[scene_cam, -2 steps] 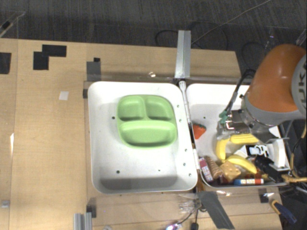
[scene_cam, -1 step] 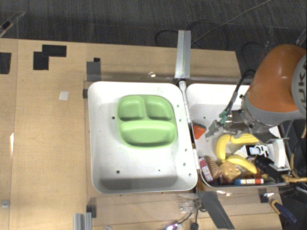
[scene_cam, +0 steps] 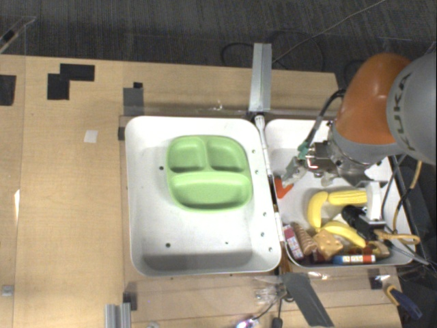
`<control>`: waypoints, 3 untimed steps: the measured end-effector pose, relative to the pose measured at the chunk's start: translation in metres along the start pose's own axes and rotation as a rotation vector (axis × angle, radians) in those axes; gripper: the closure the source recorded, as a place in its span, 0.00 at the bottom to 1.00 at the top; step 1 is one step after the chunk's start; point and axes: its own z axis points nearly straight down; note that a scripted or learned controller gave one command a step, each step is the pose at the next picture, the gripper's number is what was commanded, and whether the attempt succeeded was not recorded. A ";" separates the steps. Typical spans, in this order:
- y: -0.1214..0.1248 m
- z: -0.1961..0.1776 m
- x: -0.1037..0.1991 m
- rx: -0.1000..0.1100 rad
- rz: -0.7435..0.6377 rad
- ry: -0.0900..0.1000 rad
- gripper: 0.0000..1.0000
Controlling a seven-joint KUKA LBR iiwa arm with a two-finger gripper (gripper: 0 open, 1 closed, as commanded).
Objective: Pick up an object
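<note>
My gripper (scene_cam: 301, 167) hangs low over the upper left part of the right bin (scene_cam: 287, 137), below the orange wrist band (scene_cam: 369, 101). Just under and left of it, an orange-red item (scene_cam: 281, 189) lies against the bin's left wall. A curved yellow banana (scene_cam: 329, 203) sits to the gripper's lower right, and a second banana (scene_cam: 345, 233) lies below that one. I see nothing held in the gripper.
The left bin (scene_cam: 147, 238) holds a green divided plate (scene_cam: 207, 171). At the right bin's front edge lie a dark packet (scene_cam: 293, 238), a brown lump (scene_cam: 328, 247) and a red-and-blue tube (scene_cam: 355, 258). Cables (scene_cam: 399, 238) trail at the far right.
</note>
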 end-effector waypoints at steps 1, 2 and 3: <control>-0.031 0.026 -0.062 0.000 -0.070 -0.001 0.00; -0.019 0.119 -0.091 -0.010 -0.313 -0.002 0.00; -0.017 0.107 -0.088 -0.016 -0.313 0.001 1.00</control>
